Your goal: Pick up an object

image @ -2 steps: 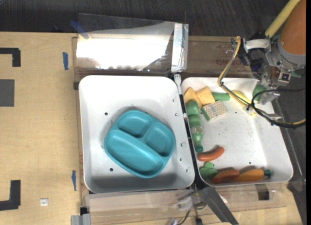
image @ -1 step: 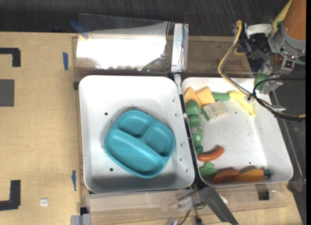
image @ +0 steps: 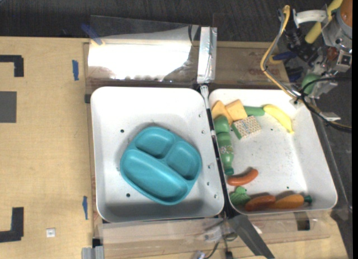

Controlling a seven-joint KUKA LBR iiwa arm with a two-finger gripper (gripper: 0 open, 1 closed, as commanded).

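While the gripper point(image: 320, 79) hangs at the far right corner of the right bin point(image: 319, 157), above its rim and among yellow and green cables, nothing can be seen between the fingers, and I cannot tell whether they are spread or pressed together. The arm point(image: 342, 12) comes in from the upper right.

The right bin holds all the toy food. A banana point(image: 278, 117) lies near its far wall, closest to the gripper but apart from it. Left of the banana sit two cheese wedges point(image: 229, 109), a green vegetable point(image: 254, 111) and a speckled cracker point(image: 248, 126), crowded together. A row of green pieces point(image: 222, 135) runs along the bin's left wall. Further toward the near side lies a red chilli point(image: 243, 176). Along the near wall are a green piece point(image: 239, 196), a red-orange carrot point(image: 261, 201) and an orange carrot point(image: 291, 200), end to end.

The left bin point(image: 112, 112) holds a teal divided plate point(image: 161, 164), lying flat near the middle. A clear sheet point(image: 145, 56) stands behind the left bin. The worktop point(image: 45, 140) to the left is tan with black and blue tape marks.
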